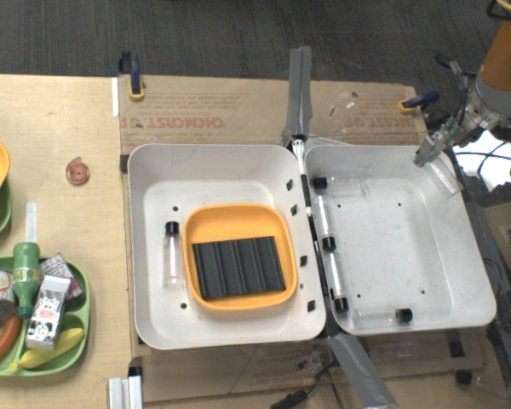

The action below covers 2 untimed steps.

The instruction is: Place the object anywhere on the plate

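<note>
An orange square plate (238,220) lies in the left bin (153,177). A black ribbed rectangular object (238,267) rests flat on the plate, covering most of its middle. A clear tube with a black cap (172,254) lies on the bin floor just left of the plate, apart from it. My gripper (429,150) hangs over the far right corner of the right bin (460,296), well away from the plate. Nothing shows in its grasp.
A grey divider post (299,92) stands between the bins at the back. Small black clips (327,244) line the right bin's left wall. Left of the bins, a green tray (68,348) holds toy food and bottles, and a small pink item (77,171) lies on the bench.
</note>
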{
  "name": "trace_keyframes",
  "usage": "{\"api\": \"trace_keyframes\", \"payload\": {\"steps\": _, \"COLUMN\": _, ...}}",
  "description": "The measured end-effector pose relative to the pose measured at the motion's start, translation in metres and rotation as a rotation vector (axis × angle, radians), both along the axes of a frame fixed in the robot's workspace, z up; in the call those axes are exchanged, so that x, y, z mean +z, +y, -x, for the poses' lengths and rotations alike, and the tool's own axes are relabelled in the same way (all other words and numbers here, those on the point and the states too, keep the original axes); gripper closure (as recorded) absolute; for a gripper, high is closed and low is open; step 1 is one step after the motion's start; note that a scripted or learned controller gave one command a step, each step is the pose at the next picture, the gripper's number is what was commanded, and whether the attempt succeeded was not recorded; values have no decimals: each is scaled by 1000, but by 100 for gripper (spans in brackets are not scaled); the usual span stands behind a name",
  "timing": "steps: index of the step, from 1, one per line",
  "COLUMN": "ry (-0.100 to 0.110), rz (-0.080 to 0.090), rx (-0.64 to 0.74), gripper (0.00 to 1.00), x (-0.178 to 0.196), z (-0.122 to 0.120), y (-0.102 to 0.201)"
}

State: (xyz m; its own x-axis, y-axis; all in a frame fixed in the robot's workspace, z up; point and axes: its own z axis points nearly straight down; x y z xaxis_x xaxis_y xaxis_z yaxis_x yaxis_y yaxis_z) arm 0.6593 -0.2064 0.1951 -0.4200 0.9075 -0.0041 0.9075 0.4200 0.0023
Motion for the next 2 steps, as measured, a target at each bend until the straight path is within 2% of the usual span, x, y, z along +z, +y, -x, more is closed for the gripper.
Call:
{"api": "trace_keyframes", "payload": {"steps": 1, "ry": 0, "rz": 1, "rx": 284, "gripper": 100, "x": 52, "z": 0, "y": -16}}
{"api": "trace_keyframes", "payload": {"steps": 2, "ry": 2, "rz": 0, "rx": 431, "gripper": 100, "x": 234, "z": 29, "y": -16}}
